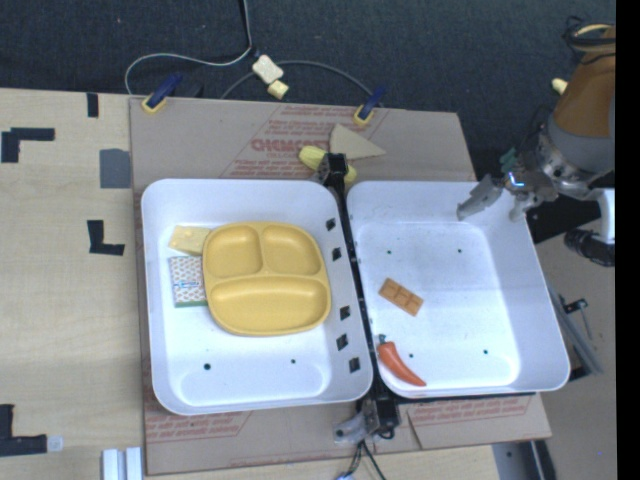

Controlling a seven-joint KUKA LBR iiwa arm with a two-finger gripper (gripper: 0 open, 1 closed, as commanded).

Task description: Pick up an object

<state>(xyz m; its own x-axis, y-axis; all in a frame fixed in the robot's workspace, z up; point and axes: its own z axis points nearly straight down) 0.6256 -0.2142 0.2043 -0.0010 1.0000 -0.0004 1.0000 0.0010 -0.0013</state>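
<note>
The right bin (520,298) holds a small brown ridged biscuit (400,296) near its middle left and an orange-red carrot-like piece (400,364) by its front left corner. My gripper (498,204) hangs over the bin's far right corner, well apart from both. Its fingers (477,199) are spread and nothing sits between them. In the left bin (160,218) lies a yellow divided plate (268,276), with a pale yellow slab (187,239) and a small patterned packet (185,280) at its left.
Both bins rest on a cardboard sheet (290,133) held by clamps. A black divider strip (345,278) runs between the bins. Cables and a small yellow block (312,155) lie behind them.
</note>
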